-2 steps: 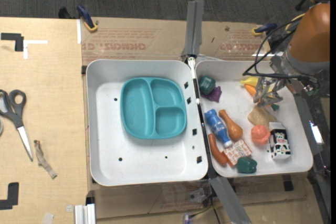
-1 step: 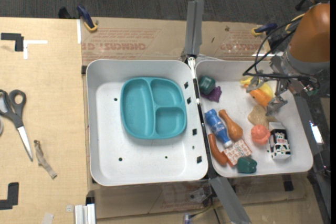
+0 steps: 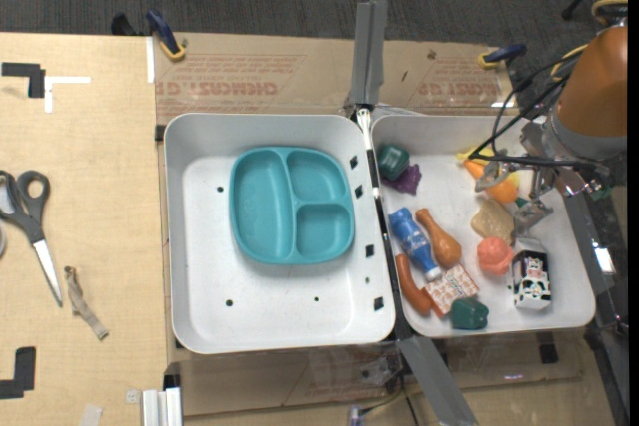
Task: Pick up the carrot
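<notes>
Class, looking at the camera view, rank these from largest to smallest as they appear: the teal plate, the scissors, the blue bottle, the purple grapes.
1. teal plate
2. scissors
3. blue bottle
4. purple grapes

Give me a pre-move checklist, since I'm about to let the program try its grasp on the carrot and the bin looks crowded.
1. Target identified: cannot tell. The orange piece at the far side of the right bin is the likeliest carrot, but cables partly hide it.
2. No lookalikes: not ok. An orange-brown drumstick and a hot dog lie in the same bin.
3. Gripper near target: ok. The gripper sits just beside the orange piece.
4. Room around target: not ok. A beige piece lies right next to it.
5. Anything already held: cannot tell.
</notes>
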`<state>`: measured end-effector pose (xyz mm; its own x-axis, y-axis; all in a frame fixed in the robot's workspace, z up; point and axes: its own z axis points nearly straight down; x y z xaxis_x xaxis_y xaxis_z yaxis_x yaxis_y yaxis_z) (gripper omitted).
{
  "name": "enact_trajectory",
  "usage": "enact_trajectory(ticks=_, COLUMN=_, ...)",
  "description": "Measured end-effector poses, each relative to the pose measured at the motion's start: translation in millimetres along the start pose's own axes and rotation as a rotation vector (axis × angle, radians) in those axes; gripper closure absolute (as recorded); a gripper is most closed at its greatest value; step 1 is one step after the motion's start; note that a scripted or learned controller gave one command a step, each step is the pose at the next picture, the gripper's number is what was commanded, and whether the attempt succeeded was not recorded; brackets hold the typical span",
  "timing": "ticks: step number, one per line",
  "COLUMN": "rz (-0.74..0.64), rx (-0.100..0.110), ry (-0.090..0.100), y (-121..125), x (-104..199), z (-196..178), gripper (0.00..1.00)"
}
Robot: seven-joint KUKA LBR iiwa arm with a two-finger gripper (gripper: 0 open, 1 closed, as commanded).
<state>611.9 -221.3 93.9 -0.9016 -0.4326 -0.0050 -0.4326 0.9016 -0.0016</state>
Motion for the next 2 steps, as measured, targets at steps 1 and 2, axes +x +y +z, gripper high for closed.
enact_trajectory(ticks=1, rz=-0.002, rx=0.005, ry=-0.008, y=-0.6, x=-3.0, z=-12.4, gripper=1.00)
enact_trajectory(ticks=2, rz=-0.002, rx=0.005, ry=-0.008, y=-0.6, x=-3.1, z=-12.4, gripper=0.00)
